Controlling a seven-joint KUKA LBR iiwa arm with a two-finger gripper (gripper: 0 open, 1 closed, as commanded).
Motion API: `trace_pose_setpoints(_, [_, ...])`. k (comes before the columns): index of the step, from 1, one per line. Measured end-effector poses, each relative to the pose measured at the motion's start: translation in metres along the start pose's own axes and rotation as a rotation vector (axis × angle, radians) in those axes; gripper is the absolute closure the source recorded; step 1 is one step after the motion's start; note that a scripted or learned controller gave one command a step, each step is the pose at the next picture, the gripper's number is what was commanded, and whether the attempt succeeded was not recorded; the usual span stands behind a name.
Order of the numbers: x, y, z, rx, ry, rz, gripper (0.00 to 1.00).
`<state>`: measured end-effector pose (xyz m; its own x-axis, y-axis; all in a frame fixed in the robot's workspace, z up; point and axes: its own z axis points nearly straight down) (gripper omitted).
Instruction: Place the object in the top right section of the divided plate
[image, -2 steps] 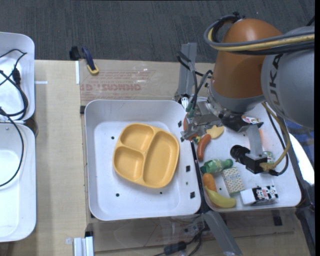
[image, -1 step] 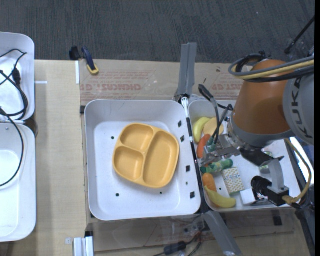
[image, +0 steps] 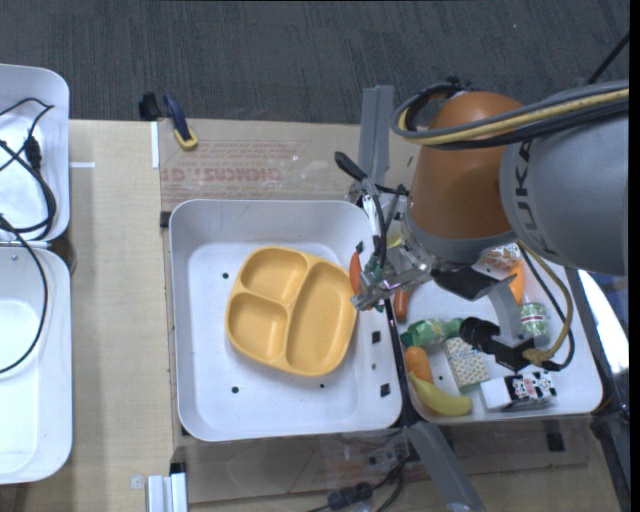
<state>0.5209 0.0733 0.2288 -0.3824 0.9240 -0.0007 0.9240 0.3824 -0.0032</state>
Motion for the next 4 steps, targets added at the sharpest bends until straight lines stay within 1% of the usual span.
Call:
trace_pose_setpoints(1, [0.014,0.035,-0.040,-0.001,-0.001,-0.302,1.00])
trace_pose_setpoints(2, [0.087,-0.010,0.011,0.000,0.000,-0.495,1.00])
trace_pose_setpoints(3, [0.041,0.030,-0.108,-0.003,-0.002,-0.647,1.00])
trace_pose_setpoints(4, [0.051,-0.025,0.000,0.000,0.000,-0.616,1.00])
